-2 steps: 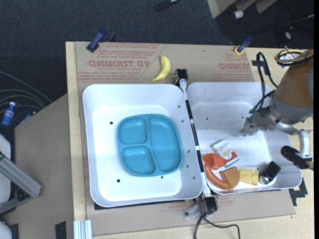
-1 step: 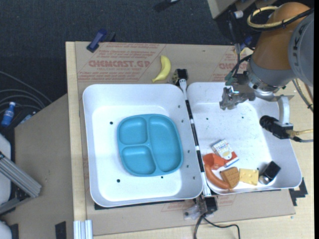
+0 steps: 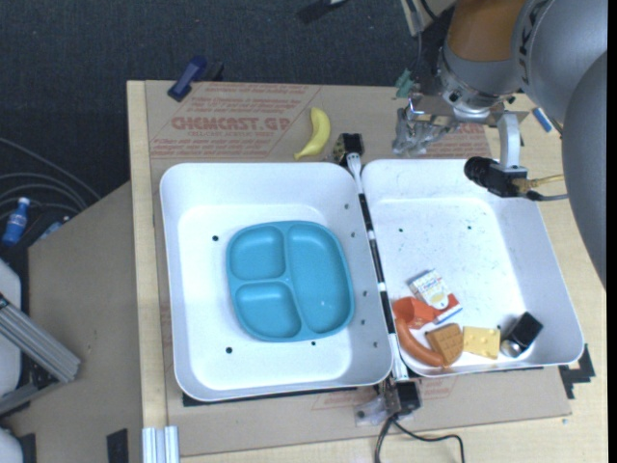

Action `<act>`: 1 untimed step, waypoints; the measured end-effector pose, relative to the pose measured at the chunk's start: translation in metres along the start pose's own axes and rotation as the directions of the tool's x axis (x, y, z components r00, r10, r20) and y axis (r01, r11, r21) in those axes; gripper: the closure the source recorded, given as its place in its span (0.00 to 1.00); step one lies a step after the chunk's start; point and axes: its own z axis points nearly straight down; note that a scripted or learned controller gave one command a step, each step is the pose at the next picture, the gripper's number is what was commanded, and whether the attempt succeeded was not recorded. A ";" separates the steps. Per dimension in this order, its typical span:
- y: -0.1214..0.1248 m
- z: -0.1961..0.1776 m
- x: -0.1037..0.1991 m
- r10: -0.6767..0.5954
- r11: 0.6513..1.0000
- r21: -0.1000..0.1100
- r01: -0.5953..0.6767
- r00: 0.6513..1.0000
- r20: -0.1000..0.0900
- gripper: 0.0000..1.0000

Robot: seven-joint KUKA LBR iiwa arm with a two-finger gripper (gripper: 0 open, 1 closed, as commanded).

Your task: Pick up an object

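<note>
Gripper [image 3: 416, 133] past your right bin's [image 3: 540, 249] far edge, grip state unclear, one blue tray [image 3: 287, 280] in your left bin [image 3: 193, 258], one banana [image 3: 314, 133] on the bench [image 3: 241, 114].

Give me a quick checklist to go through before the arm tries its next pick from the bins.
1. Gripper clear of the bins: ok, it sits above the right bin's far edge.
2. Gripper carrying nothing: cannot tell.
3. Pickable objects in view: ok, a small carton, cracker, cheese piece and black piece cluster at the right bin's near edge.
4. Objects well separated: not ok, they crowd an orange piece.
5. Left bin: ok, the blue divided plate lies flat.
</note>
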 end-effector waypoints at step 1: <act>0.000 -0.001 0.055 0.000 1.000 0.001 0.000 1.000 0.000 1.00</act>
